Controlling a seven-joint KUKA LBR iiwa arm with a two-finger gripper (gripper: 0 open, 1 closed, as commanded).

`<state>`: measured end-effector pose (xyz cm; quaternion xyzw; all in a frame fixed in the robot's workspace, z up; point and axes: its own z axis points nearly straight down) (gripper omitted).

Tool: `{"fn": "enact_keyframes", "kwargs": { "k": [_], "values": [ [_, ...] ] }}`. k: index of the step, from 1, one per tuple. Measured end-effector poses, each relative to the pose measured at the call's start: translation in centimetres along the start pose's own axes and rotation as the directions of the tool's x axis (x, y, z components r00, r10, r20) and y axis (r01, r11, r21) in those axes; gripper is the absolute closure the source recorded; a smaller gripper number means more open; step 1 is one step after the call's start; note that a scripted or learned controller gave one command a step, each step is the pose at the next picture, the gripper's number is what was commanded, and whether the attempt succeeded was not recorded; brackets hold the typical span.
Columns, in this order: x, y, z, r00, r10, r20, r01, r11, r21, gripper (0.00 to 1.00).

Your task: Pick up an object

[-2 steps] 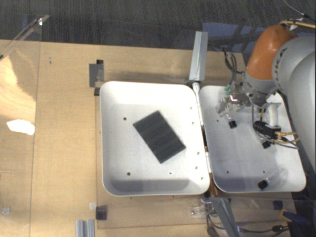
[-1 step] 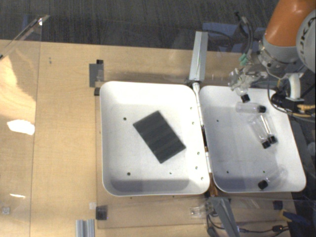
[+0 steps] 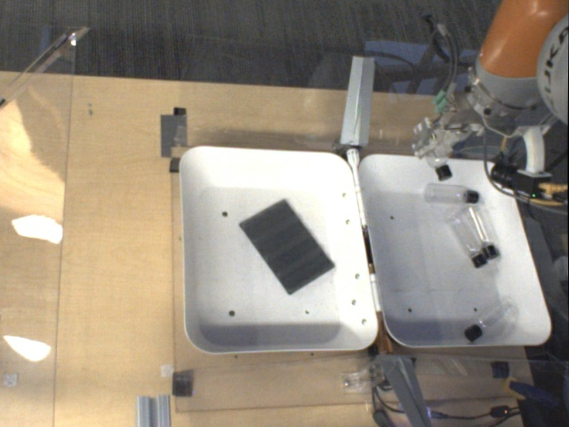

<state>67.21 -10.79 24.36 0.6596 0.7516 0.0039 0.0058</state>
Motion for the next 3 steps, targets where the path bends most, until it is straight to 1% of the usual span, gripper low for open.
{"fn": "enact_keyframes", "kwargs": {
  "k": [3],
  "values": [
    [0.3, 0.6, -3.5, 1.0, -0.015, 0.006, 0.016, 1.0, -0.019, 1.0]
  ]
}}
